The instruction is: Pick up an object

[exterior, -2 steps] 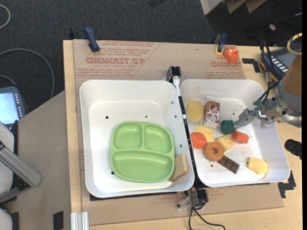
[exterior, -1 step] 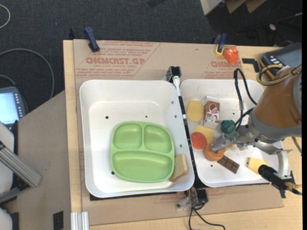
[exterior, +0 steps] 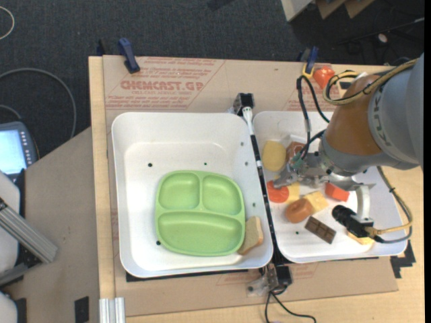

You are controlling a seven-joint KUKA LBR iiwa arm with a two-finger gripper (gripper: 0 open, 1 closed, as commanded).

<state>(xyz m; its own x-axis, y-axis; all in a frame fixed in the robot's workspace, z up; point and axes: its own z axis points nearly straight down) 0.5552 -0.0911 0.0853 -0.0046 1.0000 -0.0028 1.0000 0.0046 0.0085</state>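
Arm down among the toy food

Bread slice leans in the left bin's front right corner, touching the green plate. Over the right bin's middle, the gripper hangs low above an orange piece, a yellow block and a brown roll. How it is set cannot be told

pale yellow piece: far-left of right bin, flat
orange pieces: one left-centre, one by my wrist
brown roll: mid bin, touching yellow cube
choc bar: near front, flat
bread slice: left bin, leaning on green tray
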